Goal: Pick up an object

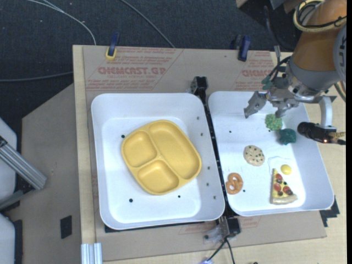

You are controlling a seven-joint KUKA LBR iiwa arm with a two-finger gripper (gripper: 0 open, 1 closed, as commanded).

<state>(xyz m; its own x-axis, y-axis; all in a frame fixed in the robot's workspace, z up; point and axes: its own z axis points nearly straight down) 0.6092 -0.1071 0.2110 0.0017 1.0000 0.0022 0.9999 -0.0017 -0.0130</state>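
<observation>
Dark carpet surrounds the counter [165, 65] with two white bins: left [104, 114] holds a yellow tray [160, 156]. Over the right bin [231, 109], the gripper [267, 108] hangs, jaws apart, empty, just beside the broccoli [273, 121]. Best centred above it before descending.

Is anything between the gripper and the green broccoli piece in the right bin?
Nothing visible. The gripper hangs open over the right bin, and the broccoli lies just beside and below its fingertips. The teal piece and cookie lie farther off, out of the way.
</observation>
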